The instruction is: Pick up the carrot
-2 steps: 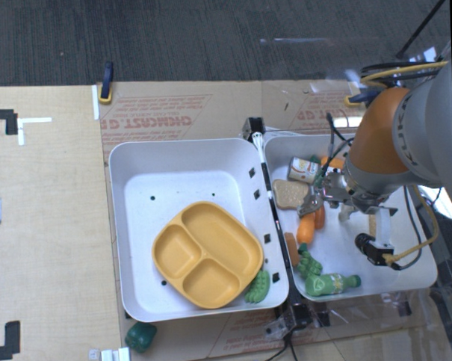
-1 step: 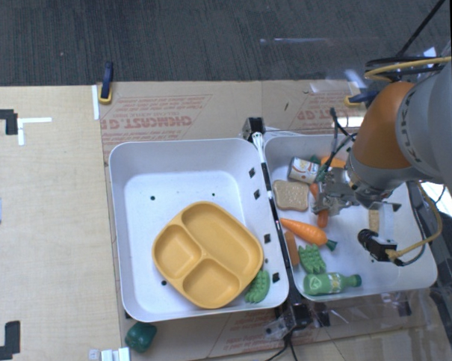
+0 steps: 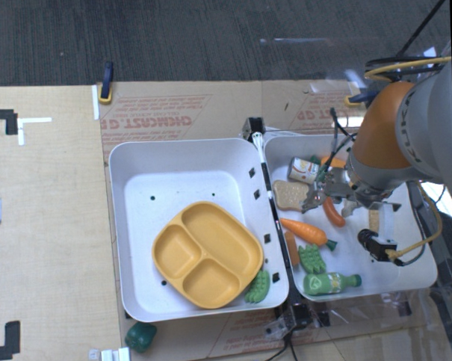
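The carrot lay just below-left of the tool, whose grip I cannot tell; light, stiff, slippery, best pinched mid-body.

Arm hides claw, R bin partly.

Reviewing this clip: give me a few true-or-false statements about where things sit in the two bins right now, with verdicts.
1. The yellow divided plate lies in the left bin. True.
2. The carrot lies on the plate. False: it lies on the floor of the right bin.
3. The green bottle lies on its side near the right bin's front edge. True.
4. The slice of bread is in the left bin. False: it is in the right bin, behind the carrot.
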Robot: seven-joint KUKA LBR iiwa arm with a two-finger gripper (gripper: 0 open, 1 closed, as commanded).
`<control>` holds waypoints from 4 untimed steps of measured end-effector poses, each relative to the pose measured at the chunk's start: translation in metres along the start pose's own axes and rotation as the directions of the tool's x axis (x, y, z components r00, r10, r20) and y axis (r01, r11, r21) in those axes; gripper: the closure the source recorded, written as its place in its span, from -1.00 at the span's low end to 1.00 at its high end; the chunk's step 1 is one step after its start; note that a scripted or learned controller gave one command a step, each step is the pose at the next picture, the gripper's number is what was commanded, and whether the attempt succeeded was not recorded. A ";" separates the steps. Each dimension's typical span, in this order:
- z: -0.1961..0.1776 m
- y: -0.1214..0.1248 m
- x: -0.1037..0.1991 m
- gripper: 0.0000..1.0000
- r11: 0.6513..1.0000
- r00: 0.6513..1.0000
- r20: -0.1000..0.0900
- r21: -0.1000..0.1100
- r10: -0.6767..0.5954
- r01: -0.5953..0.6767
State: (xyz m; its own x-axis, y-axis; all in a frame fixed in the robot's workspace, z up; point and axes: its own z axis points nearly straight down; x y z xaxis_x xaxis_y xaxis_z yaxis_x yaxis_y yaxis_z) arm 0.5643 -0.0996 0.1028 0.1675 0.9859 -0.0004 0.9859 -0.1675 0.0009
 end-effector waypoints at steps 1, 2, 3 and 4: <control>0.012 -0.045 -0.003 -1.00 0.973 0.973 0.000 0.007 0.229 -0.229; 0.011 -0.080 -0.009 -1.00 0.954 0.954 0.000 0.004 0.300 -0.300; 0.010 -0.083 -0.011 -1.00 0.999 0.999 0.003 -0.008 0.042 -0.042; 0.011 -0.085 -0.008 -1.00 0.988 0.988 -0.001 -0.002 0.153 -0.153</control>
State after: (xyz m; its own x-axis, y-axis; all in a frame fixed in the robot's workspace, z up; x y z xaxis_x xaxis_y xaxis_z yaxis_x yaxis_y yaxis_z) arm 0.4795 -0.0938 0.0917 0.3160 0.9488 0.0011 0.9488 -0.3160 0.0027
